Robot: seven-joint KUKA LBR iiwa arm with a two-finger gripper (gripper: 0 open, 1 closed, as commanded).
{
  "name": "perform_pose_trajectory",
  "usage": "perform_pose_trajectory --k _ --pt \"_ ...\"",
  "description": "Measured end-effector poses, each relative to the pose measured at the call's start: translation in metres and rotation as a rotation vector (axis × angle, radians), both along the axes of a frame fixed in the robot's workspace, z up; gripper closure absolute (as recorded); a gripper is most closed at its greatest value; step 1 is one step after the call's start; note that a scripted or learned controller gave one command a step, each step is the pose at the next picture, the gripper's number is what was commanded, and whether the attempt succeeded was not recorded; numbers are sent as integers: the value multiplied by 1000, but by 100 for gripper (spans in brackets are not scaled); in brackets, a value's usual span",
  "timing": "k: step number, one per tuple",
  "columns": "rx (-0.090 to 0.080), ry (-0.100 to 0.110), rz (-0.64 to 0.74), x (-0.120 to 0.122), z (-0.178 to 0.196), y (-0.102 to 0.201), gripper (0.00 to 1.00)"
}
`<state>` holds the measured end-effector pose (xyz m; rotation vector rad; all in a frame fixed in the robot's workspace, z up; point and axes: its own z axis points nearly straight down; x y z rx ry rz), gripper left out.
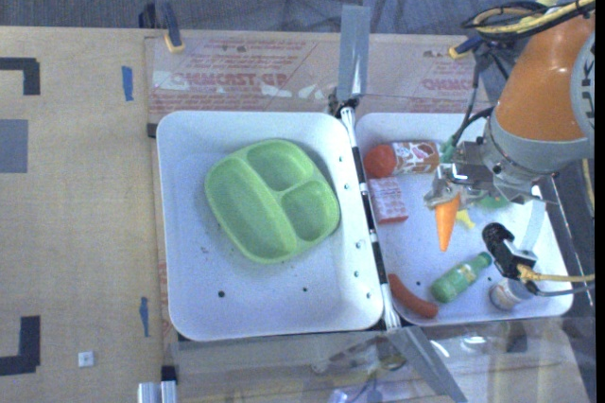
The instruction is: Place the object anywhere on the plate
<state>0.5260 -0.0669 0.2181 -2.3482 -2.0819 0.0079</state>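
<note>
**A:** Where does the arm [544, 84] stand?

**B:** It reaches in from three o'clock, orange band uppermost, wrist bent down over the right bin [416, 269]. The pincer [444, 195] hangs above the upper half of that bin.

**A:** Is it holding anything?

**B:** An orange carrot [444, 223] points down toward six o'clock from between its fingers, which are closed on the top end.

**A:** And the plate?

**B:** The green plate [272, 199] lies in the left bin [189, 278], at nine o'clock from the carrot, well apart.

The arm [544, 98] is cut off by the right edge. It hides the carrot's [444, 219] top. The pouch's [408, 157] label is too small to read
</note>
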Motion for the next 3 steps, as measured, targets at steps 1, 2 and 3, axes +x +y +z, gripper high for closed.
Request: perform_pose_trajectory --k 1,2,3 --pt "0 -2 28 32 -28 100 100" --pt "-1 -1 48 60 -19 206 100" --pt "-2 -2 -28 57 22 211 100"
